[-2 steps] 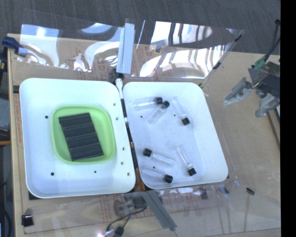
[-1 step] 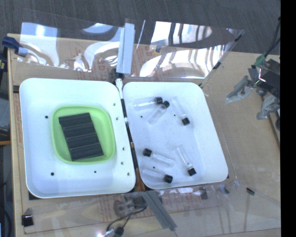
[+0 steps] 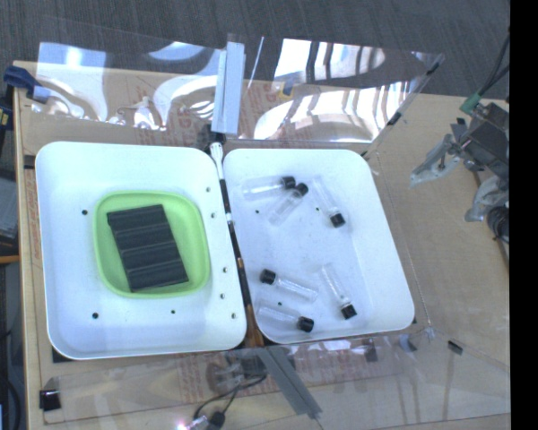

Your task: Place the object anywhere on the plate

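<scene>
Vials (image 3: pixel 285 287) lie loose in the bin (image 3: pixel 381 249) beside the claw (image 3: pixel 435 161) (spread or not, I cannot tell); slick and round, one could slip before reaching the plate (image 3: pixel 195 231) beyond, crowded by a dark block (image 3: pixel 146 247).

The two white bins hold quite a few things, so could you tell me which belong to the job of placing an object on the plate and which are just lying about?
Part of the job:
- green plate in the left bin
- dark ridged block already lying on the plate

Lying about:
- six clear black-capped vials scattered in the right bin
- clear plastic sheet behind the bins
</scene>
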Robot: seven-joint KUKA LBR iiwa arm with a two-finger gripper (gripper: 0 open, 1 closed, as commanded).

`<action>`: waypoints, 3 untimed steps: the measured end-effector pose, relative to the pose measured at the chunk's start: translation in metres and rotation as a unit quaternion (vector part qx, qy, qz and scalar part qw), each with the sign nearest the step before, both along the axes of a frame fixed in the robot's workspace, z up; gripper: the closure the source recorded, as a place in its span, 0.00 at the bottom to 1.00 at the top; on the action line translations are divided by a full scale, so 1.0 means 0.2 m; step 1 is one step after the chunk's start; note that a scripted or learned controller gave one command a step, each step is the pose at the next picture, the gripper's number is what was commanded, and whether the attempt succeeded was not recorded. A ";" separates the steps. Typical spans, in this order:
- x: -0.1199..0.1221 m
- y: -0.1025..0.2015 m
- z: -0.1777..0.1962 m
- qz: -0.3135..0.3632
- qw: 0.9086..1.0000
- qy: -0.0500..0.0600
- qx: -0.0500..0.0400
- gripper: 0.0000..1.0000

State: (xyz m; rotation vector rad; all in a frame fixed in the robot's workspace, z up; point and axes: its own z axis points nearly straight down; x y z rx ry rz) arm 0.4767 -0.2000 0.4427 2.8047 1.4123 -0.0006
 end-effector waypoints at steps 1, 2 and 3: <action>0.00 -0.03 0.00 -0.059 0.998 0.000 0.000 0.00; 0.00 -0.02 0.00 -0.122 0.992 -0.001 0.000 0.00; 0.00 -0.05 0.00 -0.176 0.984 -0.002 -0.001 0.00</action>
